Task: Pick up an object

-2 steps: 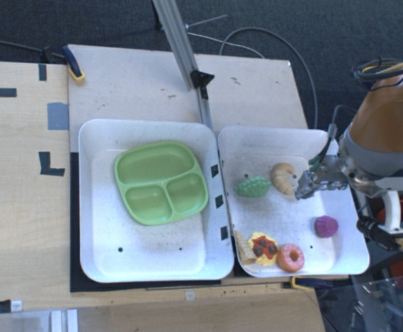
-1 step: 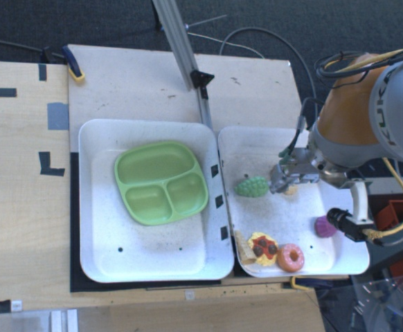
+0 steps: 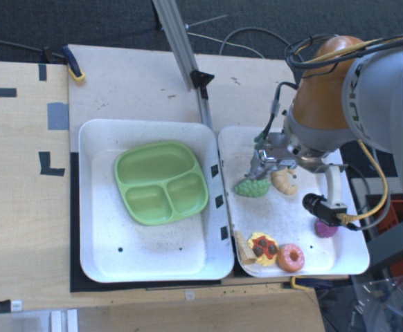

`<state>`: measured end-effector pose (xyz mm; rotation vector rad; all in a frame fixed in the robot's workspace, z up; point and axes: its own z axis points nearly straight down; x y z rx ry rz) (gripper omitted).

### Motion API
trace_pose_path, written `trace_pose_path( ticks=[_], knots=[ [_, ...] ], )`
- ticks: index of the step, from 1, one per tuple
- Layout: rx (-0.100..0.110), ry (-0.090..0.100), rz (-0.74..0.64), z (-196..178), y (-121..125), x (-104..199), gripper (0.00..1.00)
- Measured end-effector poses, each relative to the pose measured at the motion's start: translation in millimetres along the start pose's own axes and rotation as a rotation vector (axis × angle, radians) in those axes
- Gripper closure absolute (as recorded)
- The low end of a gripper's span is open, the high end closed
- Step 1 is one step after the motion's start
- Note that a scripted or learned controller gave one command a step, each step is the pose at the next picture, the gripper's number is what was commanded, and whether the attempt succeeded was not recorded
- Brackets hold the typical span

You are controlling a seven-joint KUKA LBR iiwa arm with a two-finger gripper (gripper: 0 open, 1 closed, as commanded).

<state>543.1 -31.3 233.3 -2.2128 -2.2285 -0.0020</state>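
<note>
Arm: reaches in from the right, wrist bent down over the right bin (image 3: 354, 258).
Gripper (image 3: 260, 173): low over the far-left part of the right bin, directly above the green toy (image 3: 251, 187), probably lined up to grasp it.
Grip state: cannot tell; the tips merge with the toy and the metal body.
Green toy: lumpy, on the bin floor just under the tool, near the divider.
Tan toy (image 3: 283, 181): just right of the green one, close enough to get in the way.
Pizza slice (image 3: 258, 248) and pink donut (image 3: 290, 257): near edge of the right bin, well apart from the tool.
Purple toy (image 3: 325, 228): right side, partly behind a black fitting.
Green divided plate (image 3: 161, 182): alone in the left bin (image 3: 94, 206).
</note>
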Motion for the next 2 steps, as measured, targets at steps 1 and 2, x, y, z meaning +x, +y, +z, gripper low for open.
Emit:
trace_pose_path(
  ticks=[1,2],
  knots=[
    [0.001,0.000,0.001,-3,18,41,1.00],
    [0.002,-0.001,0.001,9,37,93,1.00]
  ],
)
